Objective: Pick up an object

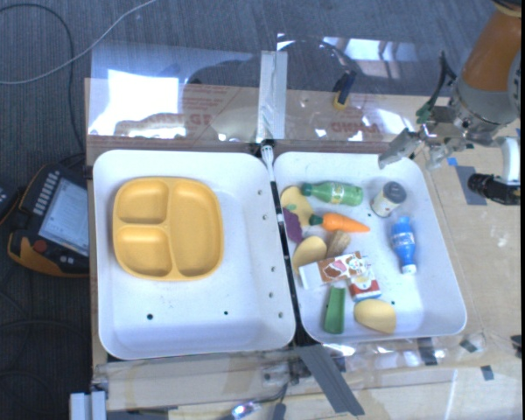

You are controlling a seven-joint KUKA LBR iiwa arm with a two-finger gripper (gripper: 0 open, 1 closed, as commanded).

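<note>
Both bins [192,344] are showing white; the divided plate [168,227] is showing plain yellow, the carrot [343,223] orange, the two bottles green [332,192] and blue [403,242], the carton [348,273] red-and-white patterned

Your grey metal arm [497,77] wore a broad orange band [493,46] above its wrist, ending in a cluttered metallic gripper [402,150].
</note>
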